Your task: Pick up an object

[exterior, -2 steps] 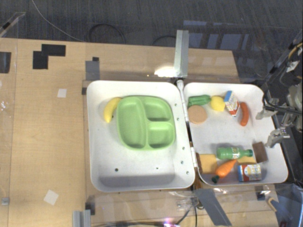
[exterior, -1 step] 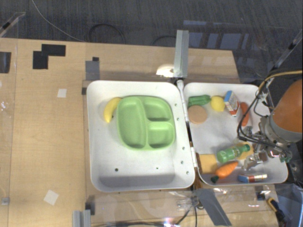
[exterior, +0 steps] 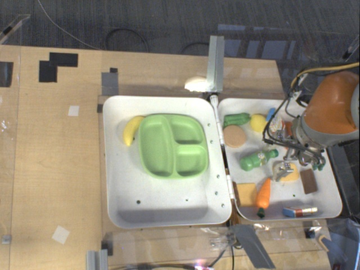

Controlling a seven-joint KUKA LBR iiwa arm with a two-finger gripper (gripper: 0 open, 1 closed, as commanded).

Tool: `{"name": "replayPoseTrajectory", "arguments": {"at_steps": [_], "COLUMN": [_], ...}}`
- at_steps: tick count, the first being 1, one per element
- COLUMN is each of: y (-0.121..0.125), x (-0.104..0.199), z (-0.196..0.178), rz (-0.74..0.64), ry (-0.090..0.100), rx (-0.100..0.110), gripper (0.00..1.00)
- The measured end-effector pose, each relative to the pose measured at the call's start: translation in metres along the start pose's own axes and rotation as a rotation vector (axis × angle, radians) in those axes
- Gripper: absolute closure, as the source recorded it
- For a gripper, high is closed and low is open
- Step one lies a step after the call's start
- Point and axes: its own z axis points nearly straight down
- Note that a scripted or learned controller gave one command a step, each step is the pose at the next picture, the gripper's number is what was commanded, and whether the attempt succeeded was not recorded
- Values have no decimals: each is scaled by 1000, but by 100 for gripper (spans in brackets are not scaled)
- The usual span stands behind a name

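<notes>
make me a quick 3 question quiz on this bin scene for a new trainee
1. True or false: the banana lies in the same bin as the carrot.
2. What does the green divided tray sit in? A) the left bin B) the right bin C) the bare bench
3. Fill in: the gripper hangs over the ___ bin.

Key
1. False: the banana is in the left bin beside the tray, the carrot is in the right bin.
2. A
3. right
</notes>
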Motion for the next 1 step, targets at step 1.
{"name": "replayPoseTrajectory", "arguments": {"at_steps": [1], "y": [-42], "x": [8], "z": [0], "rz": [-88], "ry": [2], "rx": [2], "gripper": [0]}}
